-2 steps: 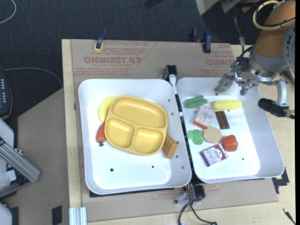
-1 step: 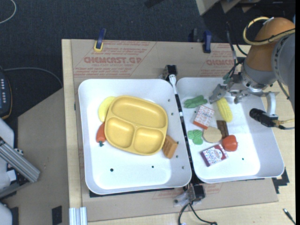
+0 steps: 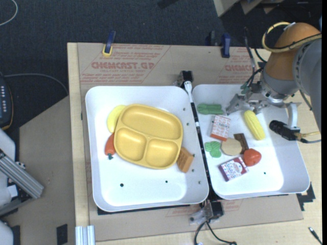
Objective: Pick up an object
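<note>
Jaws [image 3: 249, 100]: state unreadable, above right bin [image 3: 291, 172] by one corn cob [image 3: 254, 125]. Left bin [image 3: 138, 195]: one yellow tray [image 3: 148, 136], one wooden block [image 3: 185, 160].

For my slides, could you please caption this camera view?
KUKA arm's gripper poised in the right bin near toy corn; yellow divided tray in left bin.
</note>
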Motion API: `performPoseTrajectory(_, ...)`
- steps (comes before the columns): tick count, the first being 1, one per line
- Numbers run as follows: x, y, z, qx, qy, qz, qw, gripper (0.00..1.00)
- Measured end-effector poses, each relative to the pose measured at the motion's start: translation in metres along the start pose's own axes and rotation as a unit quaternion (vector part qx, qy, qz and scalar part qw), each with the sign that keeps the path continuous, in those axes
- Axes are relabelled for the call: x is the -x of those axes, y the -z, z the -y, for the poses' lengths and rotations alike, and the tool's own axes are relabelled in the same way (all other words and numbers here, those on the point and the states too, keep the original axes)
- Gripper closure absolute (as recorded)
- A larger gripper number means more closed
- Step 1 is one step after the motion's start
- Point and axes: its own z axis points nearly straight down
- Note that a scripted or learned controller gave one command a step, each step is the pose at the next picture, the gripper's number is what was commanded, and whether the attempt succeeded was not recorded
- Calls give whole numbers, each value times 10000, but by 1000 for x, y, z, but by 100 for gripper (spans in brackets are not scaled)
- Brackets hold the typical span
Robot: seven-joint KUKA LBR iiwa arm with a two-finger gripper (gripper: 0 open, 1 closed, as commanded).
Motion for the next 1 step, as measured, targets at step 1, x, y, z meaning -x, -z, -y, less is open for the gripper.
performPoseTrajectory(1,0,12,-1,21,1,5,10000,100)
